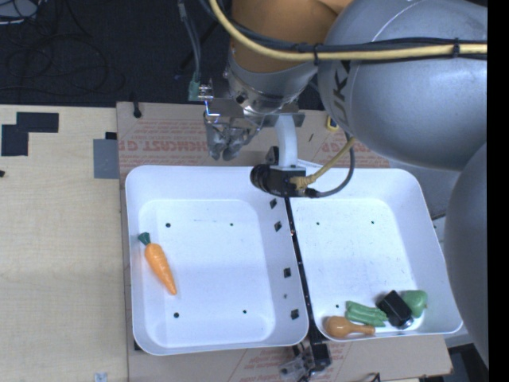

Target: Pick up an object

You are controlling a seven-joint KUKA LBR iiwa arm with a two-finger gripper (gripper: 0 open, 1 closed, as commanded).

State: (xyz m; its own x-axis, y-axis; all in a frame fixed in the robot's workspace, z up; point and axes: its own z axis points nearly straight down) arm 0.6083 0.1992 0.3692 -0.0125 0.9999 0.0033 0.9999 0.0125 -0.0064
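Observation:
An orange carrot (160, 267) with a green top lies at the left side of the left bin (205, 270). The right bin (374, 249) holds a small heap in its near right corner: a green pod (365, 313), a black block (394, 308), a green piece (415, 299) and a tan pear-shaped toy (347, 327). My gripper (226, 146) hangs above the far edge of the left bin, well away from the carrot. Its fingers sit close together with nothing between them.
The grey arm and its orange band (294, 14) fill the upper right and overhang the right bin. A black fitting with a cable (278, 179) sits at the far end of the divider between the bins. Cardboard and a wooden bench top lie to the left.

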